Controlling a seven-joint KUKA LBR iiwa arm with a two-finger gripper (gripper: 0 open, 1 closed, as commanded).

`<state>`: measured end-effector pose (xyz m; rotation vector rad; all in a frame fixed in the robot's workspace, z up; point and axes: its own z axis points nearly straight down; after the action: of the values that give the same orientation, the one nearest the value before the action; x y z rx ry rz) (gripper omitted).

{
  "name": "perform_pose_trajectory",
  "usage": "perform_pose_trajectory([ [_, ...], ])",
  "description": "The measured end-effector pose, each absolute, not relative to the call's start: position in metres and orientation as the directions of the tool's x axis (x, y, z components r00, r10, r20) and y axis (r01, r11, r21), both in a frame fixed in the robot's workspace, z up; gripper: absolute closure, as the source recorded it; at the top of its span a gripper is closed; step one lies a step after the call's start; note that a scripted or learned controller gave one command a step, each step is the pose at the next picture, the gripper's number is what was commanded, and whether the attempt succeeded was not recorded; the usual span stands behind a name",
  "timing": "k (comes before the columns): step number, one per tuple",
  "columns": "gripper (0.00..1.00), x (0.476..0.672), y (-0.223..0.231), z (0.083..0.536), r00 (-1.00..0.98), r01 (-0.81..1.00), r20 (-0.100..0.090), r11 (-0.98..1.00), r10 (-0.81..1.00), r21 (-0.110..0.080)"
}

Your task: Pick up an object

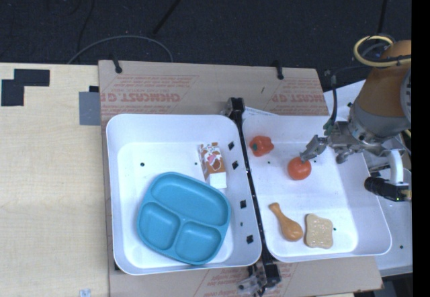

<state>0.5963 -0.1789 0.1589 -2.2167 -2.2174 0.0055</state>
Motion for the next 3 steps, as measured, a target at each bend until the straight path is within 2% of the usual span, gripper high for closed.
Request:
perform_pose_trajectory([
  [1,0.00,0.602,-0.171,0.107,-0.002,1.000,0.002,0.002,1.000,-0.006],
  [2,1.00,0.602,-0.172,0.120,0.000,1.000,0.001,0.000,1.000,-0.004],
  [3,1.00,0.601,-0.179,0.164,0.003,1.000,-0.001,-0.003,1.000,0.001],
])
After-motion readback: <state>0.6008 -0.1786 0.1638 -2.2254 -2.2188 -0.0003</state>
